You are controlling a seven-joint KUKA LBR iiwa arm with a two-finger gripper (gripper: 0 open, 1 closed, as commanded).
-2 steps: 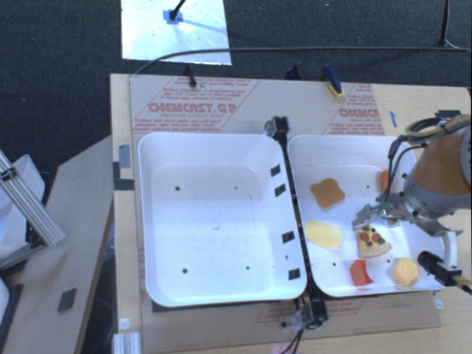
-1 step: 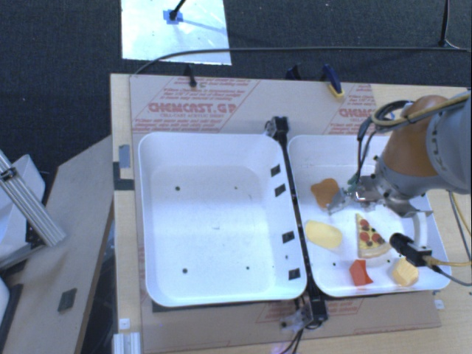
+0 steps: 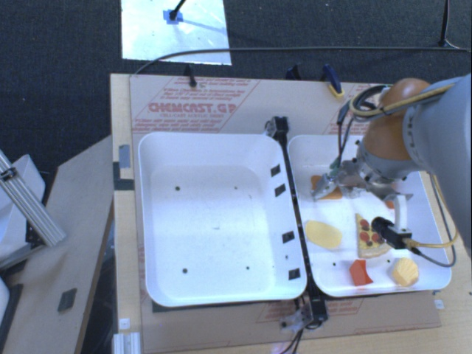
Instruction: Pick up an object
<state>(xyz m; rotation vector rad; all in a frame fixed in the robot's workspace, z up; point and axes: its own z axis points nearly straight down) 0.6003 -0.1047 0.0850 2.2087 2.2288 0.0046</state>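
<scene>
In the right bin [image 3: 435, 220], nearest the camera, lie a red piece [image 3: 359, 272] and a pale yellow shell-shaped toy [image 3: 404, 271]; just beyond them a pizza slice [image 3: 369, 236] and a yellow oval [image 3: 324, 234]. Farther back, the gripper [image 3: 327, 186] sits low over an orange piece [image 3: 330, 190], which lies directly under its tips. The wrist hides most of that piece, and its long axis cannot be made out.

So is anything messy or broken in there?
Nothing looks broken or spilled. The toy foods all lie in the right bin: a pizza slice, a yellow piece, a red piece, a shell-like piece and an orange piece by the gripper.
</scene>
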